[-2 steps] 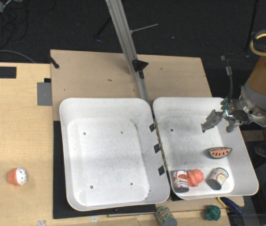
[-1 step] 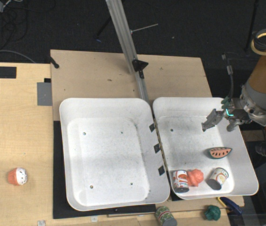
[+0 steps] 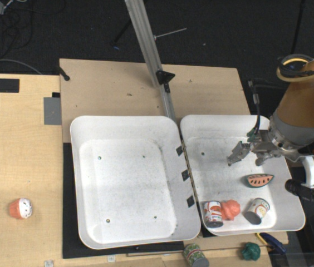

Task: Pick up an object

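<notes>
From my station I see the arm (image 3: 299, 102) reaching in from the right over the right bin (image 3: 218, 132); its tool (image 3: 249, 156) hangs above the bare white floor of that bin, roughly mid-bin, with the two grey fingers (image 3: 236, 153) spread apart and nothing between them.

The things I could pick all lie toward the near end of the right bin; a watermelon slice (image 3: 258, 180) sits just below and to the right of the tool, apart from it; lower down, a small red-and-white can (image 3: 213, 212) stands near the dividing edge, with a soft pink-orange lump (image 3: 231, 209) touching its right side; a second can (image 3: 256, 210), pale with a dark end, lies tilted on its side close to the bin's front right corner.

The left bin (image 3: 84, 132) sits beside the right one, their rims meeting at black clips along the middle; a slanted aluminium rail (image 3: 148, 43) runs down to that join.

Outside the bins, on the desk (image 3: 12, 149), a small orange-and-white ball (image 3: 20, 208) rests far left; at the front edge I see another can (image 3: 194, 255) and a green lump (image 3: 251, 251), both partly cut off.
</notes>
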### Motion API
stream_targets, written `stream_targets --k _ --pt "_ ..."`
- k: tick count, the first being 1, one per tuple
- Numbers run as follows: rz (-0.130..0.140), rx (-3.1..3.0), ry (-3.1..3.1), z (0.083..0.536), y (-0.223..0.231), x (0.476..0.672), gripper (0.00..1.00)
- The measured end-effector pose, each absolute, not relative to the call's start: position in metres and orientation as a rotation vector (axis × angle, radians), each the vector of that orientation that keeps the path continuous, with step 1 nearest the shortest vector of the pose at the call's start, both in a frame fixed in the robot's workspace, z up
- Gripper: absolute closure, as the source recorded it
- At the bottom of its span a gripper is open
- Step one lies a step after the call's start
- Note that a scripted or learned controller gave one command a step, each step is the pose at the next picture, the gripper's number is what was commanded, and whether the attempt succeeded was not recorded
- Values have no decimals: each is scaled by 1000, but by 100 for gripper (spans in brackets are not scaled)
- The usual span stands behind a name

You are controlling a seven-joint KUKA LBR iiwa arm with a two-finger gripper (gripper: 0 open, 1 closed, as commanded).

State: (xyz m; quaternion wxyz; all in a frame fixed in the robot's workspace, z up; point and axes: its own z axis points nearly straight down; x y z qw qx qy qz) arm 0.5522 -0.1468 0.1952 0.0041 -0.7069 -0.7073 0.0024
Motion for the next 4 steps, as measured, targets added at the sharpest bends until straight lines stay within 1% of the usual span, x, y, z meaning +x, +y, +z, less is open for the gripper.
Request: stream_targets --k 1,2,3,4 --pt "7 -2216 -2215 136 -136 550 0" --pt "1 -2222 -2220 92 -136 551 0" --pt "-1 -2227 -2214 103 -137 551 100" --pt "-2 -2222 -2223 147 -137 558 100"
